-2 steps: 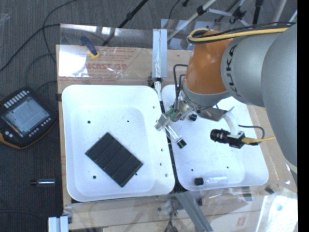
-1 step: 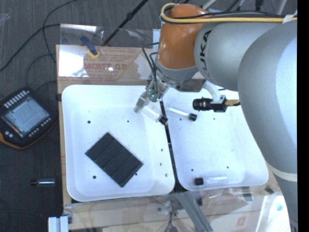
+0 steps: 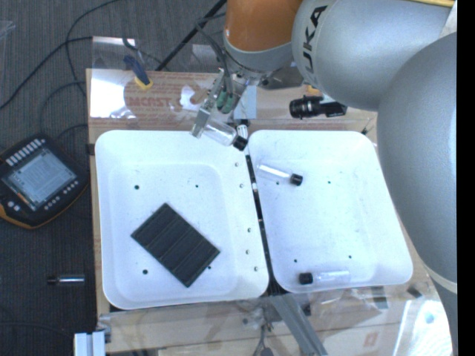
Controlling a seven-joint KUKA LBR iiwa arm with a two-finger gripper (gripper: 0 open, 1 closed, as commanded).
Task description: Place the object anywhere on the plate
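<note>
2 shallow white bins sit side by side across the middle of the frame. A dark ribbed plate (image 3: 176, 244) lies tilted in the lower part of the left bin (image 3: 119, 162). At upper centre, above the left bin's top right corner, the gripper (image 3: 215, 121) is clamped on a clear tube with a black cap (image 3: 225, 134). In the right bin (image 3: 356, 199), 1 similar tube (image 3: 279, 173) lies near the top left and another tube (image 3: 323, 277) at the bottom edge.

Plate (image 3: 176, 244) in left bin (image 3: 119, 169); two tubes (image 3: 280, 173) (image 3: 324, 277) in right bin (image 3: 364, 199); pendant (image 3: 37, 180) left of bins
</note>
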